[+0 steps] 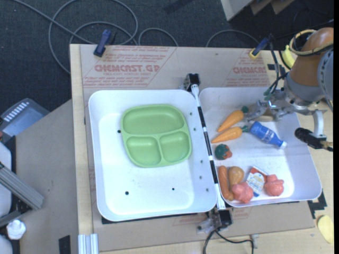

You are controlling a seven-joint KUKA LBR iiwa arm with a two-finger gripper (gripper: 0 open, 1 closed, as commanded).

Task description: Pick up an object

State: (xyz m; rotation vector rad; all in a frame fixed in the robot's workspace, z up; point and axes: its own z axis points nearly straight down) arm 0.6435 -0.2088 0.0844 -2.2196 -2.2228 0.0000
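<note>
two white bins on a cardboard-topped bench, arm (310, 62) poised at the far right.

nearest in the right bin (312, 181) lie pink toys (274, 186), then carrots (229, 128) and a blue bottle (266, 133); beyond them the gripper (269, 107) hovers, its state unclear. nothing looks grasped; the next move seems a descent onto the bottle.

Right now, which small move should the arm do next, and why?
Probably lower the gripper slightly onto the blue bottle. The gripper hovers at the right bin's far side, just above the bottle and beside two carrots.
</note>
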